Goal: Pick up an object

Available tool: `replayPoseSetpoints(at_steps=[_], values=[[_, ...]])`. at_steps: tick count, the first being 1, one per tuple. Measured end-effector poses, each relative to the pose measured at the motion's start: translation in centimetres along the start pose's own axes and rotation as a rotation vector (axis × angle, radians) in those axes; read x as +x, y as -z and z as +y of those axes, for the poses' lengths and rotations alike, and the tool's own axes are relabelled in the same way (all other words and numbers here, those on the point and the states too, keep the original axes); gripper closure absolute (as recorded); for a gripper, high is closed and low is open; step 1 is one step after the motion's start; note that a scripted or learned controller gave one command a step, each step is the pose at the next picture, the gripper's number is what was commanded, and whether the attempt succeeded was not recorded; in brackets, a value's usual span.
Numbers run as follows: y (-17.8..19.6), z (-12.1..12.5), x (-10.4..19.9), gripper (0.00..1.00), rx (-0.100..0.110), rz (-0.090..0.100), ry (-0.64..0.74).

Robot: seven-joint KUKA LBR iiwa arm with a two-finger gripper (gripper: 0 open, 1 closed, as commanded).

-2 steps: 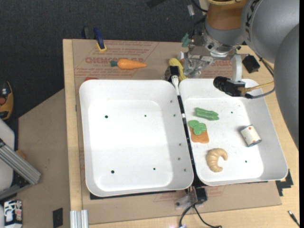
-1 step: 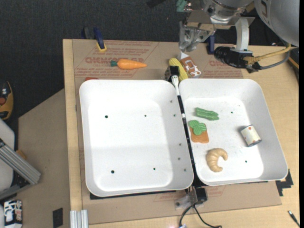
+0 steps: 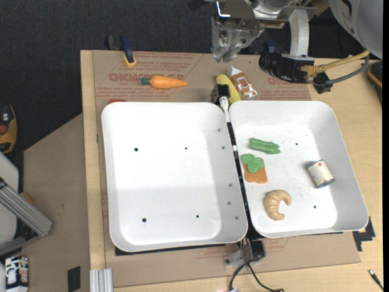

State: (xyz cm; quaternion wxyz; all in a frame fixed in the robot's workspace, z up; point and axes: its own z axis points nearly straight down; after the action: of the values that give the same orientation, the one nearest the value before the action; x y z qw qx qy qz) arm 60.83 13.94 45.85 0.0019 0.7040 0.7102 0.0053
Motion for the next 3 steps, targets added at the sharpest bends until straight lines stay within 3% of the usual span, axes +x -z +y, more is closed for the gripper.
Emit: replayPoseSetpoints(at_steps=[1, 2, 3], values=[[8.4, -4.5, 4.2, 1.0, -0.001, 0.001, -0.001], [7.7, -4.3, 3.8, 0.0, 0.01, -0.005, -0.008], [8.8, -4.3, 3.9, 1.0, 0.005, -0.004, -0.007]])
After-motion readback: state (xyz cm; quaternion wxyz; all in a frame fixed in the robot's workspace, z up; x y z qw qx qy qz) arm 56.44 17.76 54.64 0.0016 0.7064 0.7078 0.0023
